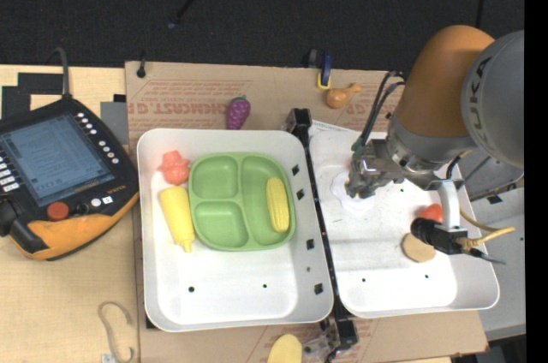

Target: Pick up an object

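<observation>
The gripper point(360, 181) hangs low over the upper-left part of the right bin point(377, 288), and I cannot tell how it is set, since the wrist and cabling crowd it and the white floor beneath gives little contrast; nothing can be seen held in it. The nearest candidates lie to its right and a little below: a tan round piece point(418, 248) on the bin floor, with a small orange object point(433, 213) just above it, partly behind a black fitting. To take either, the arm should probably shift right and come down square over the piece, clear of the bin wall, closing only once it sits centred. Well to the gripper's left, the left bin point(223, 293) holds a green divided plate point(235, 203) carrying a corn cob point(276, 204), with a yellow piece point(177, 217) and a pink piece point(174, 168) beside the plate. Beyond the bins, the surface is brown cardboard bearing a purple toy point(238, 111) and an orange toy point(340, 95); a control pendant point(56, 173) lies far left, dark floor behind.
</observation>
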You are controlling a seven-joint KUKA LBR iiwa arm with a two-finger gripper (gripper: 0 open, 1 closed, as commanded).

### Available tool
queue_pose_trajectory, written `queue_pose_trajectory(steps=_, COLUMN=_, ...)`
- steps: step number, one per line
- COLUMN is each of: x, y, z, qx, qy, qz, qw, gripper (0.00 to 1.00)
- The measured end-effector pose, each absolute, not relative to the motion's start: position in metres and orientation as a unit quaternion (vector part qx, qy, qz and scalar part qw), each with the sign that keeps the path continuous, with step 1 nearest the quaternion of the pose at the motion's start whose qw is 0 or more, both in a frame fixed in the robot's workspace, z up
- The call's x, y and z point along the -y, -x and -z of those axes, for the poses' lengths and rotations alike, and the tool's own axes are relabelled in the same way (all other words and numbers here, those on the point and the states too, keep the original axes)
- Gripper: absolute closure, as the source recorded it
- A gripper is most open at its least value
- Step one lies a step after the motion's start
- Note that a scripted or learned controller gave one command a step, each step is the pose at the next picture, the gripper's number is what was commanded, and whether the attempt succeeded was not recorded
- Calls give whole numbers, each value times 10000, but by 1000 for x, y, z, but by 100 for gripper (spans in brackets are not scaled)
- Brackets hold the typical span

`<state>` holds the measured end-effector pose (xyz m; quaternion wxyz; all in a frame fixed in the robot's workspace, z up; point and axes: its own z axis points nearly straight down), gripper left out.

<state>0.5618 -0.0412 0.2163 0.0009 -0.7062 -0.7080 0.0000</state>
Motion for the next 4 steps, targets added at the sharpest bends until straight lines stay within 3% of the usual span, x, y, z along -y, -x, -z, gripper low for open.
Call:
queue_pose_trajectory(steps=1, x=5, y=-600, z=-218, qx=7081, qy=7061, qz=5, qw=3, gripper=100)
queue_pose_trajectory(steps=3, x=-9, y=-591, z=-223, qx=7071, qy=7071, qz=-13, qw=15, gripper=100)
queue_pose_trajectory(steps=4, x=-9, y=-600, z=-238, qx=7068, qy=7074, qz=1, qw=4, gripper=100)
